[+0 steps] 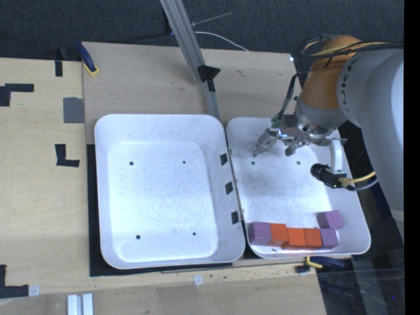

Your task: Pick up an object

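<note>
The left bin (161, 189) is lying bare, offering open passage. In the right bin (298, 182), purple and orange blocks (295, 235) are crowding the near wall, leaving the middle floor free. The arm (354, 84) and end effector (275, 146) are occupying its far end.

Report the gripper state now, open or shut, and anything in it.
Two-finger gripper: open, fingers spread, nothing between them, above the far end of the right shallow white bin. The purple and orange blocks lie at the bin's near end.
</note>
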Controlling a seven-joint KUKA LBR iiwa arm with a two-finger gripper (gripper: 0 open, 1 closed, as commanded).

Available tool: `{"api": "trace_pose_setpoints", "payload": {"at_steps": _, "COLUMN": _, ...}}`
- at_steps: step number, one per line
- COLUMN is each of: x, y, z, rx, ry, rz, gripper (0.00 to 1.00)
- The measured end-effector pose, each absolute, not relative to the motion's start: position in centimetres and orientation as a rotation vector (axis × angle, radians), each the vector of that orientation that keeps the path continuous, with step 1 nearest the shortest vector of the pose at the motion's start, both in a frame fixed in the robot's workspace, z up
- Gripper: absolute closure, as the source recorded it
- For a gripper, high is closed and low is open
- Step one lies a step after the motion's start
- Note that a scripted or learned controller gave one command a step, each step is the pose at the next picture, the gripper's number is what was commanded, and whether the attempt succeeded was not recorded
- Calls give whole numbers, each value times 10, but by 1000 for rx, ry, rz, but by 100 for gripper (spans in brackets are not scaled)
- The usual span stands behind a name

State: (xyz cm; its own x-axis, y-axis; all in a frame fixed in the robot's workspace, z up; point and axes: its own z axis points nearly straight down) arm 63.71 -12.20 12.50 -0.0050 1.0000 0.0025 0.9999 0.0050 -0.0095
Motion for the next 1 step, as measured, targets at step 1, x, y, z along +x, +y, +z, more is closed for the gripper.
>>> {"api": "trace_pose_setpoints", "payload": {"at_steps": 1, "x": 639, "y": -124, "z": 140, "rx": -2216, "ry": -2224, "rz": 1, "gripper": 100}}
